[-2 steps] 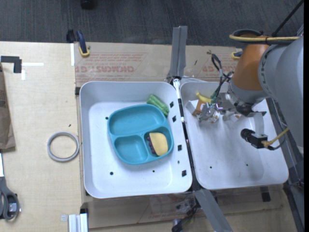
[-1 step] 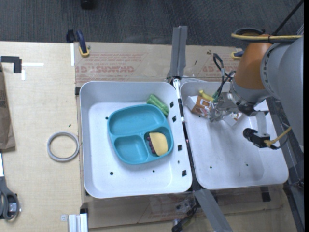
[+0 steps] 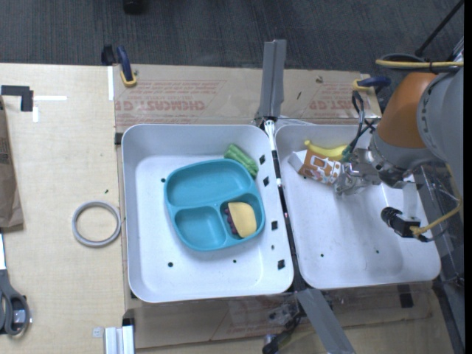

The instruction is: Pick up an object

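Reaching in from three o'clock, the grey arm [image 3: 442, 116] is brought low over the right bin [image 3: 354, 257], with the hand [image 3: 346, 181] set down close against a small orange-and-white carton [image 3: 318, 168]. A yellow banana [image 3: 327, 151] is seen just beyond the carton, toward twelve o'clock, the two touching or nearly so. Whether the hand is apart, together, or clamped on anything cannot be told, since the metal tip is small and blurred against the carton. The carton and banana are judged the likely targets, being the things nearest the hand and crowded toward the bin's far wall, where a grasp may be hindered.

In the left bin [image 3: 147, 264], a blue divided tray [image 3: 199, 198] is laid flat, with a yellow rounded item [image 3: 243, 217] held in its compartment at four o'clock, so it is kept from rolling. A green object [image 3: 242, 158] is wedged between the tray and the bin's rim at one o'clock. On the table [image 3: 59, 168], well apart at nine o'clock, a grey ring [image 3: 96, 223] is left lying.
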You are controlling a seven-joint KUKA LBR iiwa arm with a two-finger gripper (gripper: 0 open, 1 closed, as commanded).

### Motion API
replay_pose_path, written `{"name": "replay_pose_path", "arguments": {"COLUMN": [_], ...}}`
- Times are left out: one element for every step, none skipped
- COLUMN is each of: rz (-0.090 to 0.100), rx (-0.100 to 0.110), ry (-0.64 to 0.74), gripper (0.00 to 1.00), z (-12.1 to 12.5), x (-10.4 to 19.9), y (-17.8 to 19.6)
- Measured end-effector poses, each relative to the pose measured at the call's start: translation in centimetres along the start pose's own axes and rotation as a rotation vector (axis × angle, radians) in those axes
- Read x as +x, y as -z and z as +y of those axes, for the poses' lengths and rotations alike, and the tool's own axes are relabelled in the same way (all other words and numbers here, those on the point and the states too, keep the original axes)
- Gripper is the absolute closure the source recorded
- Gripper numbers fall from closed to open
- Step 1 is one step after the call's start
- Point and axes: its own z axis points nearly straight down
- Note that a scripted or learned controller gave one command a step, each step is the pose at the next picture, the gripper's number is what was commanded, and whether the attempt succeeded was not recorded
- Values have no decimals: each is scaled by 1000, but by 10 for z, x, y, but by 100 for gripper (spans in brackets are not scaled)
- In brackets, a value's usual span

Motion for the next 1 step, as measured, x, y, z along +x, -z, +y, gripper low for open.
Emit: {"name": "replay_pose_path", "arguments": {"rz": [0], "rx": [0], "ry": [0], "gripper": [0], "z": [0], "x": [0], "y": [0]}}
